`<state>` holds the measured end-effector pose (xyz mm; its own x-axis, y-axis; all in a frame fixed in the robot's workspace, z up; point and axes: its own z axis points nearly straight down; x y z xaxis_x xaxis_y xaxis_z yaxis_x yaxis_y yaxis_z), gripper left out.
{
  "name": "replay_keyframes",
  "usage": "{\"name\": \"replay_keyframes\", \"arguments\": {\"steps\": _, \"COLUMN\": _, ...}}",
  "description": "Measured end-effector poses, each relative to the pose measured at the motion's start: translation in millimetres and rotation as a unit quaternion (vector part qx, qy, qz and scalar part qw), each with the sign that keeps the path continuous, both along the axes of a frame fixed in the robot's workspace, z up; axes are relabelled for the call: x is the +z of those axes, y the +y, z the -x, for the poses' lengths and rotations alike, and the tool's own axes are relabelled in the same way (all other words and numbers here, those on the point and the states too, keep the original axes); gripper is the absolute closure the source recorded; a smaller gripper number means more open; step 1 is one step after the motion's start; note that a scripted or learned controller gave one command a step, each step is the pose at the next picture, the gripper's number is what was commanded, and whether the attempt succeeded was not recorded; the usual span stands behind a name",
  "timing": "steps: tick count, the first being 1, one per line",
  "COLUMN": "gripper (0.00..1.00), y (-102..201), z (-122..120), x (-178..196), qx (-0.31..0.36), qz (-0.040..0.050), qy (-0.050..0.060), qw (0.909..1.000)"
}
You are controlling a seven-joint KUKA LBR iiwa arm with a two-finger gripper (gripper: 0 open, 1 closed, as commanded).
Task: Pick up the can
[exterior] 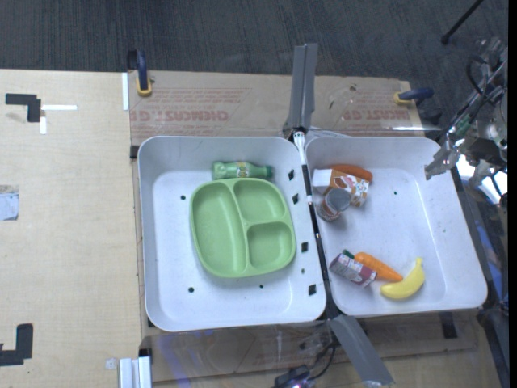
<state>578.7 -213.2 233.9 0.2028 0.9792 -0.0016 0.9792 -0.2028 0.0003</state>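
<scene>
Hand [440, 164] at right bin's [452, 241] far edge, grip state unclear; can [339, 197] left of hand, lying untouched.

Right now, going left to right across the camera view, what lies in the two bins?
Green divided plate → green bottle behind it → can lying at the right bin's left wall → small packet → carrot → banana. The end effector sits past the right bin's far right corner.
</scene>
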Motion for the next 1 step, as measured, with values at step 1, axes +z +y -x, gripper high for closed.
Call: {"name": "replay_keyframes", "arguments": {"steps": 1, "gripper": 0.0, "y": 57.3, "z": 12.1, "x": -46.1, "qx": -0.111, "qz": -0.0009, "qy": 0.001, "qw": 0.9938}}
